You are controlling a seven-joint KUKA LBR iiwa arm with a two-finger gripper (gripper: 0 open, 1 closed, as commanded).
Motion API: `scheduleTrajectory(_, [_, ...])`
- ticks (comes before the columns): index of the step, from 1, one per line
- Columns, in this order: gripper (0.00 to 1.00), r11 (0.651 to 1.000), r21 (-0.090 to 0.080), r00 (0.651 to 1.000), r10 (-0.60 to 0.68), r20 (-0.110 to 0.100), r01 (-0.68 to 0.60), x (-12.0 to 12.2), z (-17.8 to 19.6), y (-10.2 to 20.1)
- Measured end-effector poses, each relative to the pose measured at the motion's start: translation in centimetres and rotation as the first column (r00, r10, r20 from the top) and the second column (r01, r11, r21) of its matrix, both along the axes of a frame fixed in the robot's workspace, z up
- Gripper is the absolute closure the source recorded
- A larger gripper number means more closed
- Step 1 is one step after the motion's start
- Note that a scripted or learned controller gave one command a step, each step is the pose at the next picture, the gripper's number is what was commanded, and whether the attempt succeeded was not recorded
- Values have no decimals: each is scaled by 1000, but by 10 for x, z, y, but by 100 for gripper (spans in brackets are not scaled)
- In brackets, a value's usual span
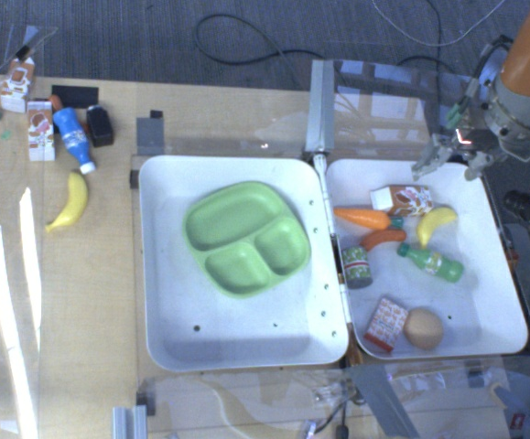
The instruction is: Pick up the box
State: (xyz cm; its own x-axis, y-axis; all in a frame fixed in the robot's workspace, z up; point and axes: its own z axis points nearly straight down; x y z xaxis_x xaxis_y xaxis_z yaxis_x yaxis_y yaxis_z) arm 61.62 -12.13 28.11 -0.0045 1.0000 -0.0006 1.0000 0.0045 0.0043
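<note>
The gripper (451, 156) hangs spread and holding nothing over the right bin's (512, 282) far edge. The box (386, 324) lies at the near side, touching a brown ball (423, 328). I'd worry the fingers nudge that ball or clip the small can (357, 266) just beyond

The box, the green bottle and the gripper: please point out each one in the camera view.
box (386, 323), camera view, middle of its red printed top face.
green bottle (434, 263), camera view, middle of its body.
gripper (451, 161), camera view, midway between its fingertips.
</note>
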Motion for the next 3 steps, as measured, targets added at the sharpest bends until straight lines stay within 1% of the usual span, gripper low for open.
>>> scheduleTrajectory(1, [0, 999, -1, 999, 51, 4, -51, 23, 26, -1])
scheduleTrajectory(2, [0, 1000, 0, 1000, 10, -1, -10, -18, -155, -5])
scheduleTrajectory(3, [0, 983, 0, 983, -185, 4, 185, 25, -138, -84])
